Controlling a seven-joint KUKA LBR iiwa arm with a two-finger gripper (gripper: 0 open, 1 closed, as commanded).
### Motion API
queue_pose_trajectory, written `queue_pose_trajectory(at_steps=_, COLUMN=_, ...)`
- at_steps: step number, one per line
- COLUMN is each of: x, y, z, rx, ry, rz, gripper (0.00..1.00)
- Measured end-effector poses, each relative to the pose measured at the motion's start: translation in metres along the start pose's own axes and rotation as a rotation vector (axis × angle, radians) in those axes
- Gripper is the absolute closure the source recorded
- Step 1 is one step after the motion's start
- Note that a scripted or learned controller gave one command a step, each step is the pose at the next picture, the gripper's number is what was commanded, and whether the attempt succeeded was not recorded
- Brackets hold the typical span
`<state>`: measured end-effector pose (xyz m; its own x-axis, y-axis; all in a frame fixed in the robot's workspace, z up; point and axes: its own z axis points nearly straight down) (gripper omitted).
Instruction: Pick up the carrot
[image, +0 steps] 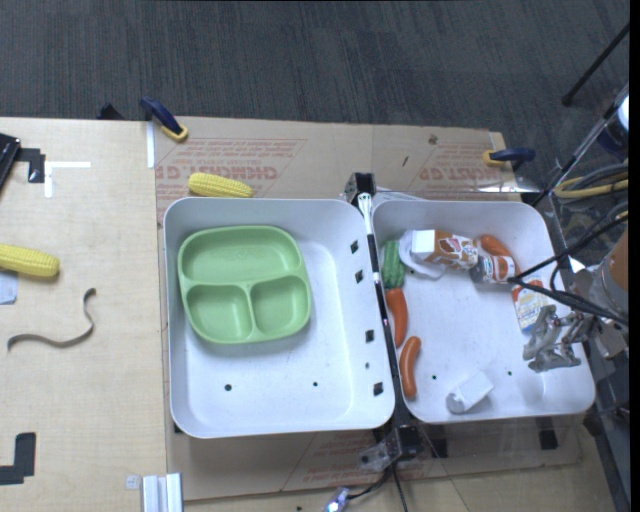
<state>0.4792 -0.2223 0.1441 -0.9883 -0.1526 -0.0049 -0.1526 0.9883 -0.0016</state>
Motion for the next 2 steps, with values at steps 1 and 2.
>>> queue_pose_trajectory(at_steps=1, x=-0.046, y=-0.005, z=0.052, rx=-0.002, ry=-0.002, rz=-0.332, gripper=1.00)
queue_pose_trajectory(at_steps=2, x=-0.021, y=-0.002, z=0.052, rx=-0.003, ry=0.000, rz=-0.710, gripper=1.00)
